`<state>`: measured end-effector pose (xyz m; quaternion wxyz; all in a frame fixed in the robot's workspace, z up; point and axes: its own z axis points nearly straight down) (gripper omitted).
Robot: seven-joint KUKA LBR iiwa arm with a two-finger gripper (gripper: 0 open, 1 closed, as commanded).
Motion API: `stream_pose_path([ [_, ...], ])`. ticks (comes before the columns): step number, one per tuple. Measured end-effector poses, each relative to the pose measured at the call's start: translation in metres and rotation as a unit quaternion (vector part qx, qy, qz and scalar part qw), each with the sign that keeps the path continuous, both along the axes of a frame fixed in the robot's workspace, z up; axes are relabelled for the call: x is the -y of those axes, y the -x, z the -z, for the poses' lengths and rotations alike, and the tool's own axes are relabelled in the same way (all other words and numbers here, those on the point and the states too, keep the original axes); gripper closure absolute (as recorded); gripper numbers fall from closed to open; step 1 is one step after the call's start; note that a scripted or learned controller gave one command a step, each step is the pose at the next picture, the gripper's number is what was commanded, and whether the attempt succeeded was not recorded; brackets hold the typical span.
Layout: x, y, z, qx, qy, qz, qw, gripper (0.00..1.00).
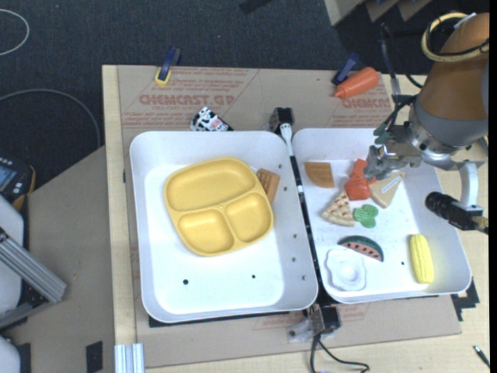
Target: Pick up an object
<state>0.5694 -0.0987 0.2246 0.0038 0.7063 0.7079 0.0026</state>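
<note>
Fried egg (pixel 345 271) lies nearest; gripper (pixel 376 169) jaws' opening unclear, touching the red toy (pixel 358 183).

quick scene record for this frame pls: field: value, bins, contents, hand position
left bin: shallow white bin holding a yellow three-compartment plastic tray, with a tan waffle-like toy piece at the tray's right edge
right bin: shallow white bin with toy food
right bin contents: brown toast slice, pizza wedge, green broccoli piece, watermelon slice, white fried egg, yellow corn cob, red toy piece
hand: hand low over the red toy piece, upper part of right bin
grasp: cannot tell
</note>
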Motion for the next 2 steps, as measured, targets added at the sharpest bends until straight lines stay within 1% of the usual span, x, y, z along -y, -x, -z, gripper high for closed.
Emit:
stream_pose_path([
  [1,0.0,-0.001,0.0,-0.003,-0.0005,0.0,1.0,1.0],
  [2,-0.051,-0.001,-0.008,-0.003,-0.0015,-0.002,1.0,1.0],
])
